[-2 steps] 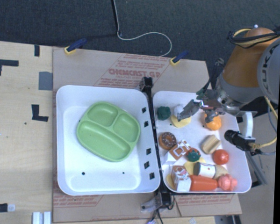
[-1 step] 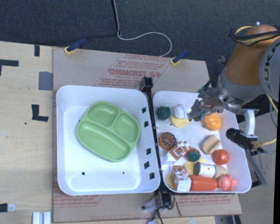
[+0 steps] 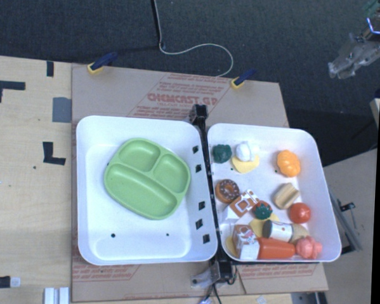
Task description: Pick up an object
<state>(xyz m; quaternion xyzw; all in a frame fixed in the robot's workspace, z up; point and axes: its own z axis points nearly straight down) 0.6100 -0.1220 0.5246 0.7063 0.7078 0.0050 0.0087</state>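
The pincer (image 3: 355, 56) hangs high at the upper right, well off the desk (image 3: 24, 171) and apart from both bins; it is too blurred and small to tell its state, so I cannot tell. It carries nothing that I can see.

The likely trouble lies in the crowding. The right bin (image 3: 321, 187) holds toy food packed close, above all in the lower corner, where a carrot (image 3: 277, 250), a small box (image 3: 244, 239) and a pink piece (image 3: 308, 248) touch or nearly touch. A descent there could strike two items at once or nudge one aside and close on none.

The orange fruit (image 3: 288, 163) looks the easier target: round, smooth, standing apart near the top right of that bin. Its curve may let it slip.

The left bin (image 3: 86, 193) bears a green divided plate (image 3: 148, 177).
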